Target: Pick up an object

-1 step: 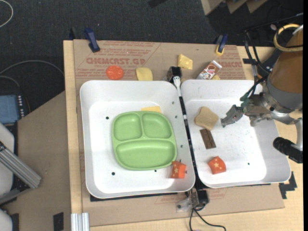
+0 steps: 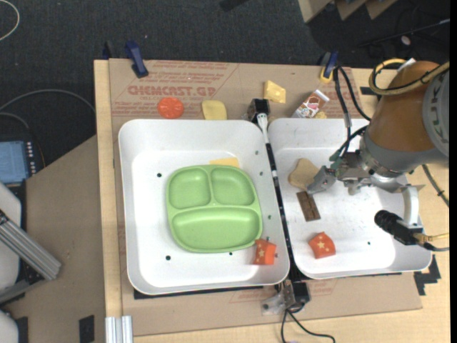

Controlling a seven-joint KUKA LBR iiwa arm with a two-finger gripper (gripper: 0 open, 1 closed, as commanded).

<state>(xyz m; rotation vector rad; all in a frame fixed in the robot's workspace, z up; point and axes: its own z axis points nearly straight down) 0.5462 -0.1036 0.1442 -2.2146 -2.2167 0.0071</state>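
The tan block (image 2: 303,171) lies in the right bin (image 2: 371,263), touching the claw (image 2: 319,181). Whether the claw grips it I cannot tell.

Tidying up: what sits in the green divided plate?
Nothing. The green plate shows three bare compartments; the orange block sits beside its rim.

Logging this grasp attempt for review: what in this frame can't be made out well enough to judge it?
- Gripper, camera view: the wrist's bulk covers it from above, so finger state and any contact with the tan piece are unclear.
- Yellow piece in the left bin: partly hidden behind the green divided plate.
- Small printed packet behind the bins: label too small to read.
- Arm: cut off by the right edge.
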